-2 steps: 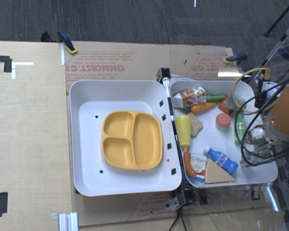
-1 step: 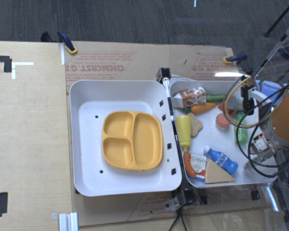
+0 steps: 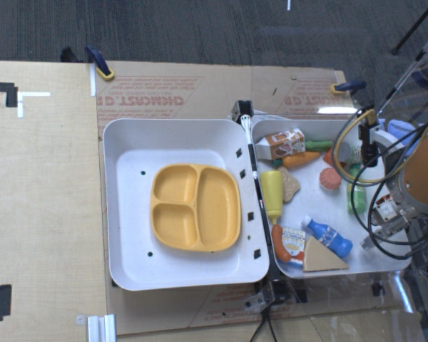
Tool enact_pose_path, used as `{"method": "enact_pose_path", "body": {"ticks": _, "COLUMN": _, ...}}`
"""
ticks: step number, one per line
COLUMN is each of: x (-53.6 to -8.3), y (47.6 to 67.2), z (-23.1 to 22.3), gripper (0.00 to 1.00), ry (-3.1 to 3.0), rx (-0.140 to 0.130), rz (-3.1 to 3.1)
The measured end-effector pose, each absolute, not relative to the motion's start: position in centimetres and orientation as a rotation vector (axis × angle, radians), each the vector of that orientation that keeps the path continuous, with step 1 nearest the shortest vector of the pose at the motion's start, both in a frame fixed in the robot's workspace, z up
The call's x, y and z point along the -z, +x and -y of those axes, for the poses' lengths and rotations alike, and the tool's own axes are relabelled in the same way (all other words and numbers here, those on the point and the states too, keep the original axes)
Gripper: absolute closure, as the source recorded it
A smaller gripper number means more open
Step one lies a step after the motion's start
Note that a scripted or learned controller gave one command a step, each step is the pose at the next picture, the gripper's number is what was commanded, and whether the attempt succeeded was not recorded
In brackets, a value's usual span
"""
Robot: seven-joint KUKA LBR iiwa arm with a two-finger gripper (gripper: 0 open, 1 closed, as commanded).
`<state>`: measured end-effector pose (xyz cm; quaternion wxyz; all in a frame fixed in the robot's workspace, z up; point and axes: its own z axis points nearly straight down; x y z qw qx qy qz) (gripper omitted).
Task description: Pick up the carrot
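Inspecting the left bin (image 3: 121, 212), I find one yellow divided plate (image 3: 197, 207) lying flat near its middle. The right bin (image 3: 364, 263) holds the carrot (image 3: 300, 159) near its far end, just in front of a small brown carton (image 3: 283, 144) and a green vegetable (image 3: 318, 146). Nearer lie a yellow bottle (image 3: 272, 192), a red ball (image 3: 330, 179), a blue bottle (image 3: 329, 238), a tan wedge (image 3: 322, 256) and a sausage (image 3: 277, 240). My arm (image 3: 417, 177) and its cables (image 3: 367, 184) cover that bin's right side; whether my hand is spread or pressed together, I cannot tell. Cardboard (image 3: 157, 95) lines the worktop (image 3: 36, 212) beneath the bins.
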<state>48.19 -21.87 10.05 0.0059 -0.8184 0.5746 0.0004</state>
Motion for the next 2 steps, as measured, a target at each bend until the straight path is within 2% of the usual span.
{"method": "enact_pose_path", "body": {"ticks": 1, "x": -9.1, "y": 50.6, "z": 21.1, "gripper": 1.0, "ry": -2.853, "rx": -0.004, "rz": -1.299}}
{"method": "enact_pose_path", "body": {"ticks": 2, "x": -9.1, "y": 49.4, "z": 20.4, "gripper": 1.0, "ry": -3.018, "rx": -0.005, "rz": -0.855}}
